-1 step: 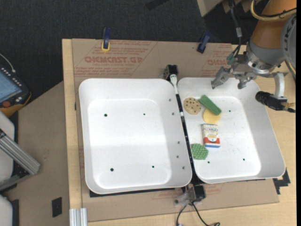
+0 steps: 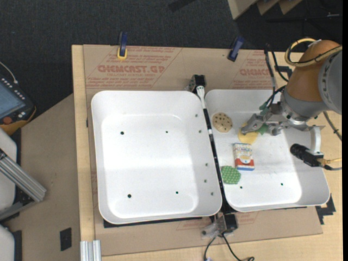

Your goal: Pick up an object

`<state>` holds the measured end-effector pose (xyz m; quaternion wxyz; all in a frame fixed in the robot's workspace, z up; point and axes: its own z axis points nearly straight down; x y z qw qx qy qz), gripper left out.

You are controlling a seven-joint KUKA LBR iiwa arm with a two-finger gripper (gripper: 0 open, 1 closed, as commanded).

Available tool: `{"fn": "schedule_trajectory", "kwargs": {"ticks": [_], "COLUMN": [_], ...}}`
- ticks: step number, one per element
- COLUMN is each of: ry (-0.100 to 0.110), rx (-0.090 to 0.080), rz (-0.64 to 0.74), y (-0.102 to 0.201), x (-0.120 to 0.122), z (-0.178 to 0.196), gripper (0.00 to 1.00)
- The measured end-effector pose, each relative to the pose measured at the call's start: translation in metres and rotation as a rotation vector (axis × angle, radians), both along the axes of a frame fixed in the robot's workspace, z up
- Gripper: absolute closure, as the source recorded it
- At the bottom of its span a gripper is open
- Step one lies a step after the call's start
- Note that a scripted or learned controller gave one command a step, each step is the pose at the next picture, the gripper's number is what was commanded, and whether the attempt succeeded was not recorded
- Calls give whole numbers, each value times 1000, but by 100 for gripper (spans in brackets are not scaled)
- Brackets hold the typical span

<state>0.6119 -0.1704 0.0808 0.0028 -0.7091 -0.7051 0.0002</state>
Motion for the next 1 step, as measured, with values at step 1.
{"fn": "schedule_trajectory", "kwargs": {"ticks": [1], "ry": [-8], "rx": [-4], "rz": [5], "y": [1], "x": [4], "z": [6], "gripper": [0]}}
